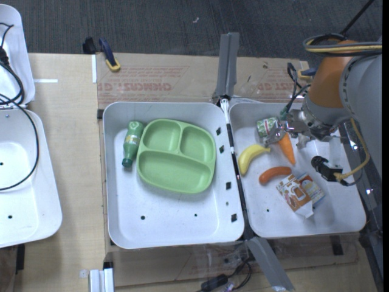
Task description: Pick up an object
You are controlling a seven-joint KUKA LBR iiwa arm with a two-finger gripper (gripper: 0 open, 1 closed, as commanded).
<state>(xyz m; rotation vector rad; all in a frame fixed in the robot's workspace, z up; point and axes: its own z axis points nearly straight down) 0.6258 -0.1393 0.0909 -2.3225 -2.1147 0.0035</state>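
Dark carpet borders bench (pixel 67 78) bearing 2 white bins (pixel 170 221).

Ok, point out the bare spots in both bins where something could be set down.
Left bin: a wide bare strip along the near wall, below the green tray, and a narrower one behind it. Right bin: bare floor at the near left corner, below the banana and sausage. Crowded: the right bin's middle, around the carrot, can and carton.

In the right bin (pixel 267 221) we see a small can (pixel 267 126), a carrot (pixel 287 148), a banana (pixel 251 157), an orange sausage (pixel 274 174) and a tilted carton (pixel 299 193) nearest us.
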